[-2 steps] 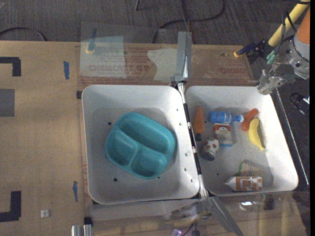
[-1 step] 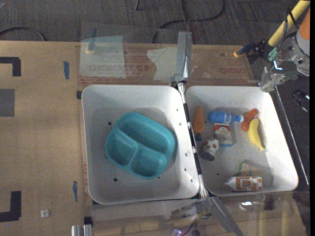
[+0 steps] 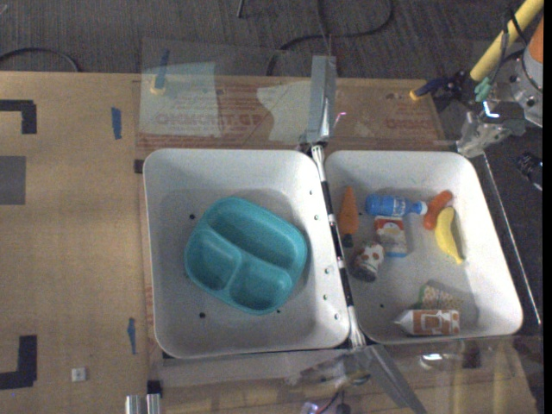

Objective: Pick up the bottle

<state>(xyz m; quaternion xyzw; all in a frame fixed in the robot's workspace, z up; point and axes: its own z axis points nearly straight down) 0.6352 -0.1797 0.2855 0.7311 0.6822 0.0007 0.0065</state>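
So here's what we've got: the bottle (image 3: 394, 205) is lying on its side in the right bin (image 3: 504, 257), up in the back half, a small blue thing with a white cap end pointing toward the right. Just right of it there's an orange-red piece (image 3: 437, 209) tilted on a diagonal, and touching that a yellow banana (image 3: 448, 235) running front to back. On the other side of the bottle, over by the bin's left wall, we see an orange carrot (image 3: 348, 212) standing lengthwise along the wall. Just in front of the bottle sits a little white-and-red carton (image 3: 393, 235), and next to that a roundish spotted object (image 3: 368, 260) we can't really identify. Near the front of the bin there's a white and orange box (image 3: 429, 321) lying flat, with a greenish packet (image 3: 440, 297) tucked right behind it. The left bin (image 3: 164, 197) has a teal divided plate (image 3: 247, 254) sitting a bit skewed in the middle. The tool (image 3: 479, 133) is way off at the top right, outside the right bin's back corner and well apart from the bottle, over the worktop (image 3: 69, 231) edge. We honestly can't tell how it's set from this angle; nothing is visibly in it.
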